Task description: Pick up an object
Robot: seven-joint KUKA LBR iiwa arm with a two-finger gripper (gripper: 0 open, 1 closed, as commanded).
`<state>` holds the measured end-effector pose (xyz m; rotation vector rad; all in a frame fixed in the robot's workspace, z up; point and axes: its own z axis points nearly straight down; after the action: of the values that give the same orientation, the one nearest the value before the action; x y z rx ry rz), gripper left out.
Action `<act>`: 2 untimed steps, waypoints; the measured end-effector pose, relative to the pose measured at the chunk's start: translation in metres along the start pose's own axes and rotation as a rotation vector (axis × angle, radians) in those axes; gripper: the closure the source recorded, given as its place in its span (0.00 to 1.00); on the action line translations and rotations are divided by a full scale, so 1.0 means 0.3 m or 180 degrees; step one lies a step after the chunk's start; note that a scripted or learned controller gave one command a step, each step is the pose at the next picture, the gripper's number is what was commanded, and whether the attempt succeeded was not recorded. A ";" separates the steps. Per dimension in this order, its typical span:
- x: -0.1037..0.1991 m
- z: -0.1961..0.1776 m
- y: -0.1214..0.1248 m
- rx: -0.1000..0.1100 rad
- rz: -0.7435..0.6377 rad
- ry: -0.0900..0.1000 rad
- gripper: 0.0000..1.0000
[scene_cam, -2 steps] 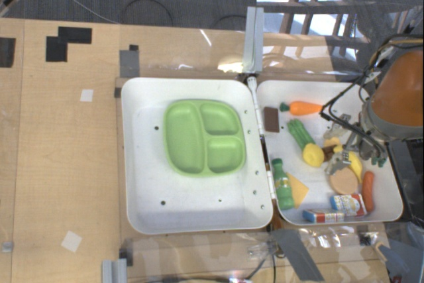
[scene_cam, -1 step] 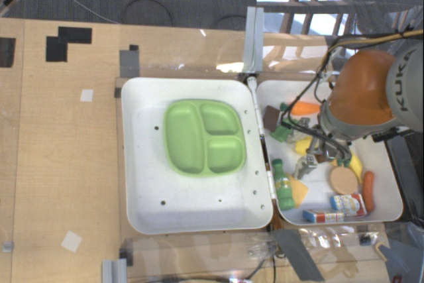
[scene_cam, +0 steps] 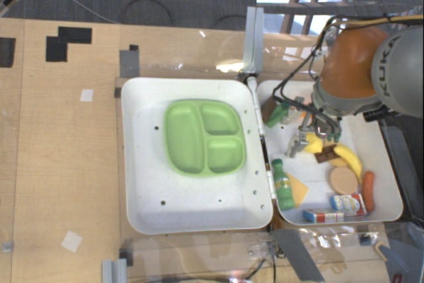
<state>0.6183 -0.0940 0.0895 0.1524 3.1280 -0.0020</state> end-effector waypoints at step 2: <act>-0.014 -0.037 0.004 -0.0003 -0.0008 -0.0045 0.00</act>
<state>0.6225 -0.0931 0.1007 0.1478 3.1139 -0.0018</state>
